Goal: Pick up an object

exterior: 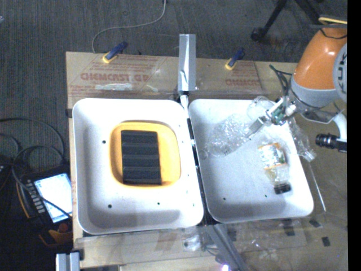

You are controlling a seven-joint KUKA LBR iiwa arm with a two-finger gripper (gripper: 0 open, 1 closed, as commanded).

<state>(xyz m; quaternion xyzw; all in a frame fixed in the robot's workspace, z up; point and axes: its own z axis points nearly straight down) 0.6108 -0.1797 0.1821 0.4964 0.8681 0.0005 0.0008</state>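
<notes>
Both white bins sit near the bottom of the camera view, side by side on the tabletop. Left bin has a yellow tray with a dark ribbed insert lying flat in the middle.

Right bin holds the pickable stuff:
- clear crumpled plastic bottle, lying on its side, running from centre-left of the bin up toward the back right corner
- small clear bottle with a printed label and dark cap, lying flat near the right wall, cap end pointing toward the front
- more clear plastic draped along the right rim, hard to tell what it is

Gripper is down at the back right corner of the right bin, just beside or touching the upper end of the crumpled bottle. Arm comes in from the right, orange band visible. Can't tell how the gripper is set, too small and cluttered with transparent plastic. Can't tell if it has hold of anything either; nothing is clearly lifted.

Task status, my read: approach done, grasp unconfirmed. Every item appears to rest on the bin floor, so no pick yet. Left to do: close on something, most likely the crumpled bottle's top end given where the gripper is, then lift clear of the bin. Thin crushed plastic may slip or deform in the grasp.
</notes>
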